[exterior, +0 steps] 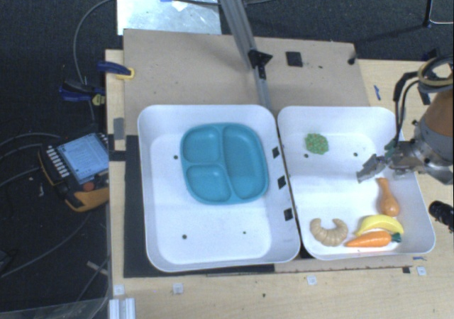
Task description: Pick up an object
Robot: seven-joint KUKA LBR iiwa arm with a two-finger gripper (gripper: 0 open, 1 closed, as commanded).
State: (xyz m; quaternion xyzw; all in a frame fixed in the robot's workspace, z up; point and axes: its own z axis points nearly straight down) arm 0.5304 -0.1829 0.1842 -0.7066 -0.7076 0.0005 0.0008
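Along the near edge of the right bin [418, 239] sit a carrot [369, 240], a banana [381, 224] and a croissant [330, 231], bunched toward the near right corner. Just behind them lies an orange squash [387, 198], and right above it hovers the gripper [372, 168], low by the bin's right wall. Whether its claw is spread or pressed together, I can't tell, and nothing shows between its tips. So nothing is lifted yet; the grab and the lift are both left. Farther back, a green broccoli [316, 143] sits alone. The left bin [159, 239] carries a blue divided plate [225, 162]. Beyond, brown board, then dark carpet with cables.
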